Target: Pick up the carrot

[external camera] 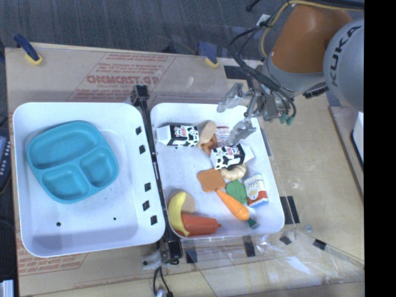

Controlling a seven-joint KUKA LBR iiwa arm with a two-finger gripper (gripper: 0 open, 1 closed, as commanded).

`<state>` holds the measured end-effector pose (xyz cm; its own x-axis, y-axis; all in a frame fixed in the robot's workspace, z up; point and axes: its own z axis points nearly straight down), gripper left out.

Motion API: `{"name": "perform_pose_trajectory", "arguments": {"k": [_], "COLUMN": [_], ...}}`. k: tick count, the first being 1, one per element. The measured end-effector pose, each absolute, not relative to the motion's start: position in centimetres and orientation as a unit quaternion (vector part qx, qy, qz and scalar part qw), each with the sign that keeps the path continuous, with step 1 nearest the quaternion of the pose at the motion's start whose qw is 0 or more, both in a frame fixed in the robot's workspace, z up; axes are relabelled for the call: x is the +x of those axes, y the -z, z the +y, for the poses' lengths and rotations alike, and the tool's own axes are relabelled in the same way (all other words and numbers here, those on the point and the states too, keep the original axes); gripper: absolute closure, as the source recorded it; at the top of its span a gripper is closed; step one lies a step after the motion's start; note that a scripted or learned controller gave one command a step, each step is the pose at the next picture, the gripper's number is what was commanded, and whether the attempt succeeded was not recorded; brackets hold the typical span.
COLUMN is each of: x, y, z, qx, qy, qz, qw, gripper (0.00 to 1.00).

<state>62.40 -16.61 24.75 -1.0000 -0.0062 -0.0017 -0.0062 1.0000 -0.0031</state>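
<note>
1. Broadly, a tabletop (309, 166) carries two shallow white bins side by side; the right bin (162, 166) serves as the landmark for everything below.
2. Beside it on the left sits the left bin (37, 228), which holds a blue divided plate (71, 159).
3. Above the right bin's upper right corner hangs the grey arm (343, 48) with its orange band, reaching in from the right.
4. At the arm's end the jaws (238, 113) hover over the right bin's upper edge, raised clear of the toys. They look parted, with nothing between them.
5. Inside the right bin lies a scatter of toy food: a cow-patterned carton (179, 135) near the upper left, a second cow-patterned carton (228, 156) near the middle, and a yellow and red piece (189, 218) at the lower left.
6. The carrot (233, 204), orange with a green top, lies slanted in the right bin's lower right part, just beside a small red and white carton (255, 189) and touching a green piece.
7. Judged from this, the task is at the approach step; no grasp has been made.
8. The next move calls for travelling toward the bin's lower right, turning the jaws across the carrot's slant, and descending without catching its close neighbours.
</note>
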Motion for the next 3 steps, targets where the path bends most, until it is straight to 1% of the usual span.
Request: {"name": "perform_pose_trajectory", "arguments": {"k": [1, 2, 3], "x": [56.0, 50.4, 48.5], "y": [-20.3, -9.4, -9.3], "z": [-20.4, -20.9, -18.2], "qx": [-0.120, -0.102, -0.124], "qy": [-0.0002, 0.0006, 0.0005], "qz": [0.993, 0.995, 0.992], "qw": [-0.001, 0.003, 0.002], "gripper": [0.00, 0.00, 0.00]}}
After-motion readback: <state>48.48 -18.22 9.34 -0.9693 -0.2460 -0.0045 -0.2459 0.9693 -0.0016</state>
